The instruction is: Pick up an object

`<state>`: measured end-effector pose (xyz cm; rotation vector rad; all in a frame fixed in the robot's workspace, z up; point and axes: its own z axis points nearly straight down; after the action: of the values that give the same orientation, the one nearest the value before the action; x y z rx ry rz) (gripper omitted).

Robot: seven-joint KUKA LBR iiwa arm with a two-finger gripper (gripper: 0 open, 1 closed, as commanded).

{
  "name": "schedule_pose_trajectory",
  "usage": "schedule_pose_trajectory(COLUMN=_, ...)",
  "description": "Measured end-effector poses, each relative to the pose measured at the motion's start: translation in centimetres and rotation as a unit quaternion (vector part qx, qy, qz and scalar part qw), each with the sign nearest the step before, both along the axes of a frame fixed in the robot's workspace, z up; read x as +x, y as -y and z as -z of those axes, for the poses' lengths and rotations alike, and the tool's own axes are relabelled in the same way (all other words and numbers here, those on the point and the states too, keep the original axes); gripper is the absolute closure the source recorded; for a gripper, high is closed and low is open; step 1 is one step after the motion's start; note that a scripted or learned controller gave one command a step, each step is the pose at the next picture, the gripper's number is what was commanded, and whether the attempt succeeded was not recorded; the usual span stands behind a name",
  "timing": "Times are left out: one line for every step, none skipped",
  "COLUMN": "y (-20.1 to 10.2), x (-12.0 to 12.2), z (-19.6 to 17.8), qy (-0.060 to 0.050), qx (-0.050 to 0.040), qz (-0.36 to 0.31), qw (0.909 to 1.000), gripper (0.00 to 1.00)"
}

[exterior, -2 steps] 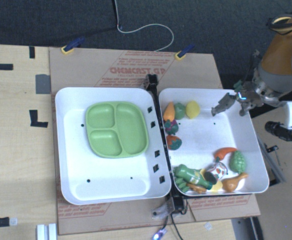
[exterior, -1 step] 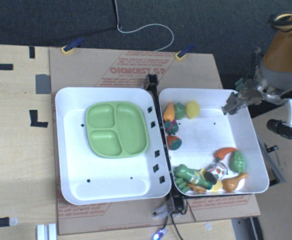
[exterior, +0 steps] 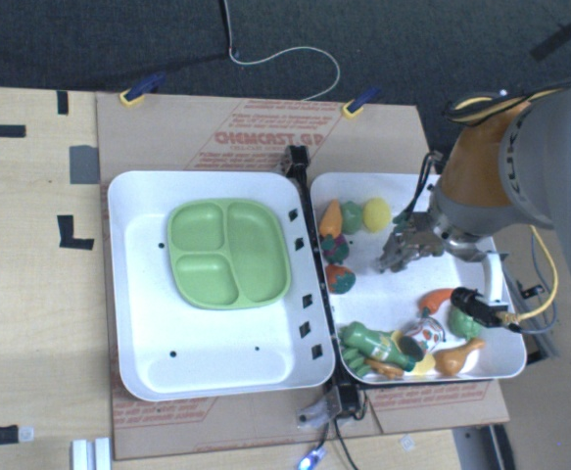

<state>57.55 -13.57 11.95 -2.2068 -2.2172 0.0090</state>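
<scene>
A dark carpeted floor (exterior: 89, 27) lies beyond the far edge of a pale wooden worktop (exterior: 30, 292), and a thin white cable (exterior: 285, 62) loops across it. A sheet of brown cardboard (exterior: 256, 135) covers the middle of the worktop and carries two shallow white bins side by side.

The left bin (exterior: 138, 360) holds a light green divided plate (exterior: 230, 253) with three compartments, set toward its far half. The right bin (exterior: 505, 360) holds a clutter of toy food. Near its far left corner an orange carrot-like piece (exterior: 331, 217) lies beside a yellow lemon-shaped toy (exterior: 376, 213). Just nearer along the left wall sit a small dark green and red piece (exterior: 336, 248) and a red and green one (exterior: 341, 279). Along the near edge lies a heap: a green vegetable toy (exterior: 363, 341), a small printed can (exterior: 425, 336), a tan pear-like piece (exterior: 455, 358), and an orange piece (exterior: 437, 300) a little farther in.

The grey arm (exterior: 545, 164) with its orange band (exterior: 476, 169) reaches in over the right bin's far right corner. Its claw (exterior: 399, 255) hangs over bare bin floor in the middle, between the lemon and the heap; whether it is open or closed I cannot tell, and nothing can be seen in it
</scene>
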Motion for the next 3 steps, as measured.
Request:
schedule_pose_trajectory(y=-8.8, x=-5.0, z=-10.6, qy=0.009, qx=-0.0007, qz=-0.003, qw=1.0000, gripper=1.00)
schedule_pose_trajectory(y=-12.6, x=-9.2, z=-25.1, qy=0.014, qx=-0.0011, qz=-0.002, qw=0.9999, gripper=1.00)
schedule_pose_trajectory(y=-20.3, x=-9.1, z=-37.8, qy=0.014, qx=-0.0007, qz=-0.003, qw=0.9999, gripper=1.00)
